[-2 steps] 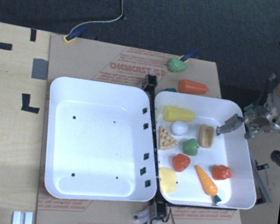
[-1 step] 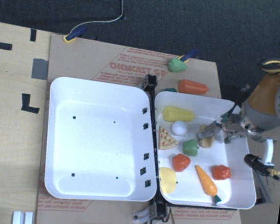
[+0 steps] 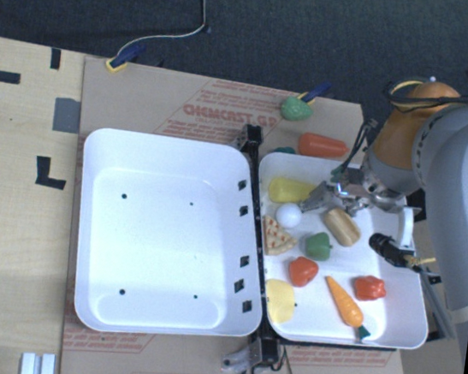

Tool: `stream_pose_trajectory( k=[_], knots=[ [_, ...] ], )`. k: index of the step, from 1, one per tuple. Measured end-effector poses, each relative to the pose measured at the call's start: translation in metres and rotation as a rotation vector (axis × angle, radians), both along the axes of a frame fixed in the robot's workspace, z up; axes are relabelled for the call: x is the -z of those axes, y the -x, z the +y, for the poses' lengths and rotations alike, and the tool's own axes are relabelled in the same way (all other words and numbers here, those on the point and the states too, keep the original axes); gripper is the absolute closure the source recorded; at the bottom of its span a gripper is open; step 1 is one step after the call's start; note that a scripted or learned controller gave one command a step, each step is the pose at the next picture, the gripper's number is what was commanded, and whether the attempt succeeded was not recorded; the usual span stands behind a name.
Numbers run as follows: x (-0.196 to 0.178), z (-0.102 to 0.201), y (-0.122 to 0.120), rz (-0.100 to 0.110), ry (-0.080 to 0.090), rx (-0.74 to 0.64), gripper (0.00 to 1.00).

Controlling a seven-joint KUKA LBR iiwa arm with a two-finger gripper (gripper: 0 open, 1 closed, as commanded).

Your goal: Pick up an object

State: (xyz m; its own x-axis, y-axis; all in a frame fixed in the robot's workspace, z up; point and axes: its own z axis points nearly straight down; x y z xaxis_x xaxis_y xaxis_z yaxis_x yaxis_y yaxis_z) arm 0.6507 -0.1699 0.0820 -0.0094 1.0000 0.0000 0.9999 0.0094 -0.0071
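Nearest the camera edge of the right bin (image 3: 403, 339) there's a pale yellow piece (image 3: 279, 300) tucked in the corner and an orange carrot (image 3: 344, 300) lying at a slant, with two red bits, one (image 3: 302, 271) left of it and one (image 3: 369, 287) right. Further in: a green pepper-ish thing (image 3: 318, 245), a waffle-patterned wedge (image 3: 277, 236) against the divider, a white ball (image 3: 288, 215), and a yellow piece (image 3: 290, 190) behind that. The left bin (image 3: 100, 154) has nothing in it that I can spot.

The gripper (image 3: 329, 197) is down in the back half of the right bin, just beside a tan cork-shaped cylinder (image 3: 342, 226), which looks like the likely target. Honestly can't tell if the jaws are open or closed from this angle, and I don't see anything pinched between them.

My guess on handling: it looks like toy food, so light, stiff and a bit slick. Being round it'll probably roll, so I'd grab it across the middle of its short width, not the ends. Looks-wise it's a stubby light brown barrel, lying on its side, tilted diagonally.

Past the bin, on the cardboard, sit a red-orange piece (image 3: 323, 144) and a green lump (image 3: 296, 108)
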Motion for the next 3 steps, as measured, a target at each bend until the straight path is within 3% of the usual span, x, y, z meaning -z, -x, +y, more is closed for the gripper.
stream_pose_trajectory(
  k=[1, 2, 3],
  knots=[
    [-0.013, -0.003, 0.000, -0.007, 0.002, 0.005, 1.00],
    [0.000, 0.022, -0.014, 0.014, 0.001, 0.006, 1.00],
    [-0.003, 0.024, 0.039, -0.005, 0.001, 0.010, 1.00]
  ],
)
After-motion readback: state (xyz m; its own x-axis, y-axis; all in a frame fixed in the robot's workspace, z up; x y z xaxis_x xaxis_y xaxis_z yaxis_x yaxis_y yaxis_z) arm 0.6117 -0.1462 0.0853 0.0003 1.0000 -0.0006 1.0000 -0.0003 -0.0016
